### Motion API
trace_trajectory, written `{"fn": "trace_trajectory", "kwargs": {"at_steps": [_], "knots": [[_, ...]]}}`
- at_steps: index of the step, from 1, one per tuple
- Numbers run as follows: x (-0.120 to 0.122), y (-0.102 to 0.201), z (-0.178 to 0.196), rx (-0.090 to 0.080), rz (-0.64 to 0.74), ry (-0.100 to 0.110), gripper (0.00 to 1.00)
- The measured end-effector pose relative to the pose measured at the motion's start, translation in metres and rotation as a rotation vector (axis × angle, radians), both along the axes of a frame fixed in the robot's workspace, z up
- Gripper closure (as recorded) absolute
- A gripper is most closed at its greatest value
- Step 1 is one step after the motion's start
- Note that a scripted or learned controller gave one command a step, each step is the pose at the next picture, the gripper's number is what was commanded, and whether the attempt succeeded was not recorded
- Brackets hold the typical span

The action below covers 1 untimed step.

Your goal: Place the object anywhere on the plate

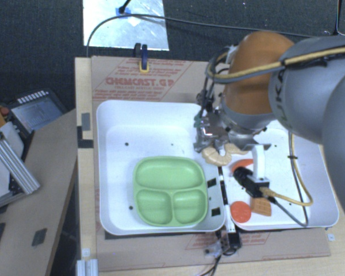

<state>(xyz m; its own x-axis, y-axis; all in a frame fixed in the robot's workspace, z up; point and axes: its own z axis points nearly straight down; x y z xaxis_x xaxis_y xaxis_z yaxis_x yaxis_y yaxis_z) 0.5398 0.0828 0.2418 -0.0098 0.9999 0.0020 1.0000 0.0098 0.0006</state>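
Observation:
The green plate (170,190), split into three compartments, lies in the left bin (121,137) toward its front. My gripper (210,138) hangs over the left edge of the right bin (316,206), close to the wall between the two bins. Directly under it lies a tan, flat, bread-like piece (214,156); whether the gripper touches it is hidden by the wrist. A red-orange piece (242,165) lies just to the right of the tan one.
An orange round slice (240,211) and a brown cracker-like piece (262,207) lie at the front of the right bin. The bulky grey and orange arm covers the back of that bin. The divider between the bins runs just right of the plate.

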Motion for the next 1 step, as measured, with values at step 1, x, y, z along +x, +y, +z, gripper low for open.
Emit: {"fn": "trace_trajectory", "kwargs": {"at_steps": [1], "knots": [[-0.0029,0.0457,-0.0202,-0.001,-0.002,0.001,1.00]]}}
